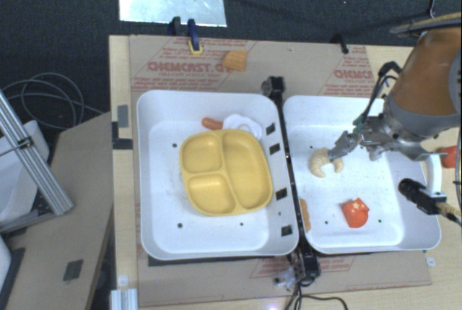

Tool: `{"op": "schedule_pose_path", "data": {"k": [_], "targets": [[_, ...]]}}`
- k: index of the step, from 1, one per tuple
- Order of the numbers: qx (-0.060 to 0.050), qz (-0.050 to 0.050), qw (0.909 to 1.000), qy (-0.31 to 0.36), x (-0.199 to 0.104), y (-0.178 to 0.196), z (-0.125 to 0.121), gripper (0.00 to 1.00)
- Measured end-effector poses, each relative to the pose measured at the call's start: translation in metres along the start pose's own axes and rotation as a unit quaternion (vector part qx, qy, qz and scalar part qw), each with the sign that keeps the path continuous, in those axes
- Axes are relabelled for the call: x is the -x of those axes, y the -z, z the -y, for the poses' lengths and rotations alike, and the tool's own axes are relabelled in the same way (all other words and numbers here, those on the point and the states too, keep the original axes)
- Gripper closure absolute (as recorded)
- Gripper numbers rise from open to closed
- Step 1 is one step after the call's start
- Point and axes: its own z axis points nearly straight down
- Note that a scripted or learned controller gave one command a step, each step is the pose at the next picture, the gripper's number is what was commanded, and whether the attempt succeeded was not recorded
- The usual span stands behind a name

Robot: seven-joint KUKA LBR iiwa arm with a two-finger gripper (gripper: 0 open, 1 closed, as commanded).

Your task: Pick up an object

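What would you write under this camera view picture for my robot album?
Robot gripper reaches toward a curved cream pastry in the right bin, near a red toy.

Left bin (155, 178): white, holding a pale yellow divided tray (225, 173) with an orange piece (211, 123) at its 12 o'clock. Right bin (375, 229): white, holding a cream crescent (323, 161) and, at its 5 o'clock, a red item (355, 212).

There is one camera, fixed high above the counter (238, 56) and looking down at a slant. It stands far enough to take in both the left bin (155, 121) and the right bin (415, 229) whole, with dark floor (58, 12) toward 12 o'clock and 9 o'clock. The arm (433, 84) comes in from 3 o'clock. The counter's far edge lies toward 12 o'clock, its near edge toward 6 o'clock.
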Motion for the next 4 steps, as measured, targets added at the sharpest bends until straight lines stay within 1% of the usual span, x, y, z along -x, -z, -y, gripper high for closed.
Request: {"op": "schedule_pose_path", "data": {"k": [1, 2, 3, 4], "targets": [[-0.001, 0.000, 1.0000, -0.003, 0.028, -0.119, 0.048, 0.00], [-0.001, 0.001, 1.0000, -0.003, 0.065, -0.116, 0.060, 0.00], [0.003, 0.002, 1.0000, -0.001, 0.063, -0.104, 0.057, 1.00], [0.005, 0.000, 1.0000, 0.004, 0.000, -0.017, 0.003, 1.00]]}}
